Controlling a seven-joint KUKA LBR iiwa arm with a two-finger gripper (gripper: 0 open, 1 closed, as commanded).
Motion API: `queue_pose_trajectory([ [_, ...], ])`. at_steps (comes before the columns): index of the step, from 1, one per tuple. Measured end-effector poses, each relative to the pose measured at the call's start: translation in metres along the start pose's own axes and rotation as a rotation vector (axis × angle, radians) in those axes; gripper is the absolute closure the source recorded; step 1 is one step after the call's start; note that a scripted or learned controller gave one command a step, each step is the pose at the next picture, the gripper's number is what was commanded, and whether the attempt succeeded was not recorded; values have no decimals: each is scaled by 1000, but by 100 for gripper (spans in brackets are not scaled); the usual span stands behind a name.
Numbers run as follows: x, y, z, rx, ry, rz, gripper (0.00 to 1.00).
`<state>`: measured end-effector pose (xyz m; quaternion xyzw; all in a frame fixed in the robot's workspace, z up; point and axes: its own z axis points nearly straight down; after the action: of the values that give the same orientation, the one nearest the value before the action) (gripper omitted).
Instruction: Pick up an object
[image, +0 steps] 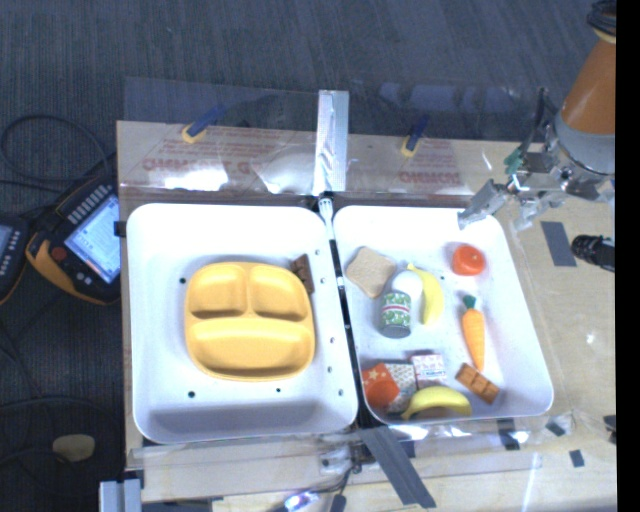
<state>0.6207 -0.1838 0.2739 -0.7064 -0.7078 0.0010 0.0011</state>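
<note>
Objects to pick: we see a cluster of toy foods lying in the right bin (525, 300), none of them lifted.
Tomato (467, 260): we see a small round orange-red piece near the bin's upper right corner, the closest item to the gripper.
Carrot (473, 335): we see an orange taper with a green top, lying lengthwise below the tomato and apart from it.
Bottle (397, 308): we see a white container with a green label and a white cap, at the bin's middle, touching the upper banana.
Upper banana (431, 295): we see a yellow curve just beside the bottle's right side.
Bread slice (370, 270): we see a tan square tilted near the bin's left wall, above and left of the bottle.
Lower banana (437, 402): we see a second yellow curve by the bin's front wall.
Front pieces: we see a red item (379, 385) at the front left, a small box (428, 368) with a pink-and-white face beside it, and a brown bar (477, 382) to the right.
Gripper (487, 205): we see it hovering over the right bin's upper right rim, above the tomato and touching nothing; we cannot tell how its fingers stand.
Left bin (150, 330): we see a yellow divided plate (248, 320) with three compartments, and a small brown piece (302, 272) at its upper right edge.
</note>
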Motion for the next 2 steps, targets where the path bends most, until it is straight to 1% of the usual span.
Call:
queue_pose_trajectory([
  [1, 48, 17, 175, -5, -2, -89, 0],
  [2, 47, -50, 140, -2, 0, -452, 0],
])
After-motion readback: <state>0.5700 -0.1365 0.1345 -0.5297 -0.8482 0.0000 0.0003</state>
